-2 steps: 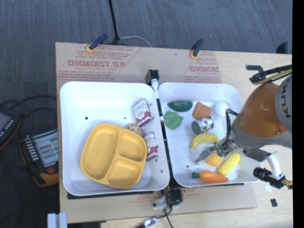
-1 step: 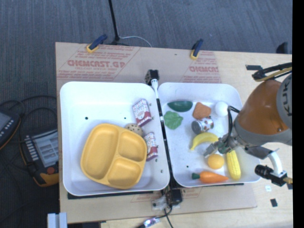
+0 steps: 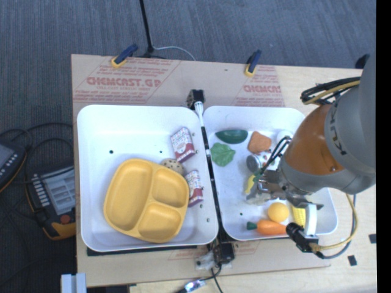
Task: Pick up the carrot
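Carrot [image 3: 270,227]: lying flat by the right bin [image 3: 232,227] front wall.
Gripper [image 3: 264,185]: poised above, grip state unclear.

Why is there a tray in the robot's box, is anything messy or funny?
Nothing is spilled or broken. The yellow tray sits tilted in the left bin, propped over a cookie. The carrot lies flat near the right bin's front edge.

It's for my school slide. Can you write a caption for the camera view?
A robot arm reaches over the right bin, where a carrot lies near the front beside a yellow fruit.
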Tool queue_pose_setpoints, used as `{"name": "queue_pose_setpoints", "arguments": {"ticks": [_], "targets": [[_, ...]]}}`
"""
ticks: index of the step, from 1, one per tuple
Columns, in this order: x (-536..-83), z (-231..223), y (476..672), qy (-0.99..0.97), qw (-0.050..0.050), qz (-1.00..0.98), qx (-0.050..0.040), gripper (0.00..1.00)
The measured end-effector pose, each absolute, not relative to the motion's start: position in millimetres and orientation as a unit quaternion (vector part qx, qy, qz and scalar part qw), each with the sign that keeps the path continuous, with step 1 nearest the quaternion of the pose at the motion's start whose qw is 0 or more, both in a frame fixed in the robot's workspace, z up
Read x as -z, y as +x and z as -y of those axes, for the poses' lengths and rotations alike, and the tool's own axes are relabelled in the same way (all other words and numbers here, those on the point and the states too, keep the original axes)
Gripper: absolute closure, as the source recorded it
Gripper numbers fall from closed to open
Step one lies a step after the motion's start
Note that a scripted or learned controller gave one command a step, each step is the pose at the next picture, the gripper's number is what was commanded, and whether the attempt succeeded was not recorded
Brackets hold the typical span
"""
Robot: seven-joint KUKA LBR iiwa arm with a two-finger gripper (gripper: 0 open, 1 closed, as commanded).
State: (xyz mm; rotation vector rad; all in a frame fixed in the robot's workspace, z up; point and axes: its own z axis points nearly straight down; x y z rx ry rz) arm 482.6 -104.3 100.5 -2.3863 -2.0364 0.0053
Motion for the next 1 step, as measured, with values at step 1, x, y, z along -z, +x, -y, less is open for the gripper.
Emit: {"name": "queue_pose_setpoints", "arguments": {"ticks": [1], "targets": [[-100.5, 105.0, 482.5, -0.761, 0.002, 0.649, -0.0019, 0.0]]}}
